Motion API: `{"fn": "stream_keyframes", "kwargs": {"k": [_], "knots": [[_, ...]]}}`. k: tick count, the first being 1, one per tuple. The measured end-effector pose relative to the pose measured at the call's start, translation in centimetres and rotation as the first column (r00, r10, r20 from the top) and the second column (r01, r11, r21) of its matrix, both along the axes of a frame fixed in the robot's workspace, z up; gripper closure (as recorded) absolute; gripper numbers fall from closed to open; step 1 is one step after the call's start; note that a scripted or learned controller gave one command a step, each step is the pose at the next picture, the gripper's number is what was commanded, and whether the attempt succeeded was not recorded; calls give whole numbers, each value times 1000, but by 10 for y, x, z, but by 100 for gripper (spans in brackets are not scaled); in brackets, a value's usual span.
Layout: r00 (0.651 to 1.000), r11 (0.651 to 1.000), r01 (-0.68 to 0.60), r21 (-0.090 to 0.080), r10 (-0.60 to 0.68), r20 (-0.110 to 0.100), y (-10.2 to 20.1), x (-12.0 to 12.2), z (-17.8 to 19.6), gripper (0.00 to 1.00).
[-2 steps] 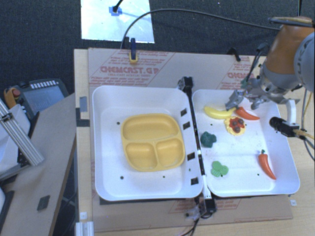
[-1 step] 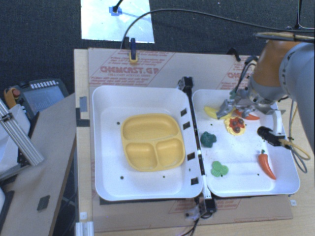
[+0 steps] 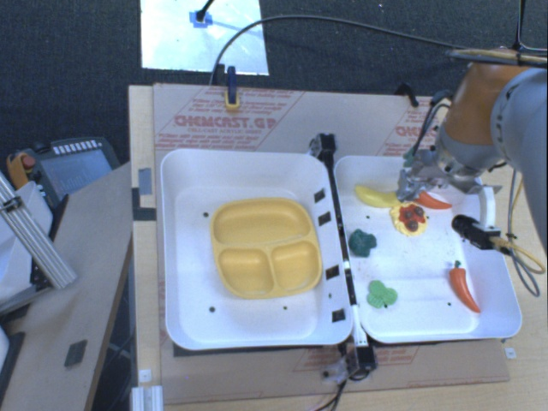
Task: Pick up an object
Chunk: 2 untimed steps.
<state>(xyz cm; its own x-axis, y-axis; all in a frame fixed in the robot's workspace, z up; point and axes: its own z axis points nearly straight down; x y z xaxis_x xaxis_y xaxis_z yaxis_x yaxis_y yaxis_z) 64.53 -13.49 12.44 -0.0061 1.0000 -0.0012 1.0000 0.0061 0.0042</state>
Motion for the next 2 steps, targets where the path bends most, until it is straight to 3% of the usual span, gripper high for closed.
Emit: {"fn": "stream_keyframes", "kwargs": {"k": [2], "knots": [[1000,1000,1,0,-1,0,1,10,110,100]]}}
